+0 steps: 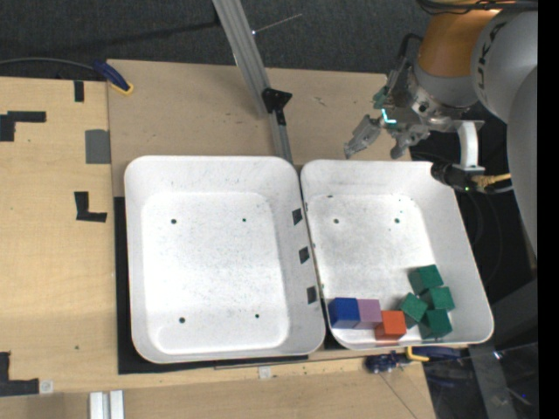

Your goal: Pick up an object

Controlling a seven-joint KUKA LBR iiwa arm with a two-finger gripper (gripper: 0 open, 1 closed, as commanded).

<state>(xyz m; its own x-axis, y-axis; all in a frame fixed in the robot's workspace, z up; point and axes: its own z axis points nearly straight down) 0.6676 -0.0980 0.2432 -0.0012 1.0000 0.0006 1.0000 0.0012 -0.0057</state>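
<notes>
1. Nearest the camera, along the lower edge of the right bin (pixel 454 201), a cluster of small blocks sits in the lower right of the frame.
2. A blue block (pixel 344 312) lies leftmost, touching a pale purple block (pixel 369 311) just to its right.
3. An orange block (pixel 392 324) sits just right of and slightly below the purple one, touching it.
4. Four dark green blocks (pixel 428 279) crowd the bin's lower right corner: one uppermost, two in the middle and one lowest, next to the orange block.
5. The left bin (pixel 135 234) fills the middle of the frame, its floor speckled and marked with four dark dots.
6. The two bins touch along their shared edge, where small dark clips show.
7. The gripper (pixel 377 139) hovers in the upper right of the frame, above the far rim of the right bin and well apart from the blocks.
8. Its two fingers are spread apart with nothing between them.
9. The arm's orange band (pixel 458 16) and grey body rise toward the upper right corner.
10. A grey metal post (pixel 249 46) slants from the top centre down to the gap between the bins.
11. Black tape marks (pixel 86 206) lie on the wooden bench at the left.
</notes>
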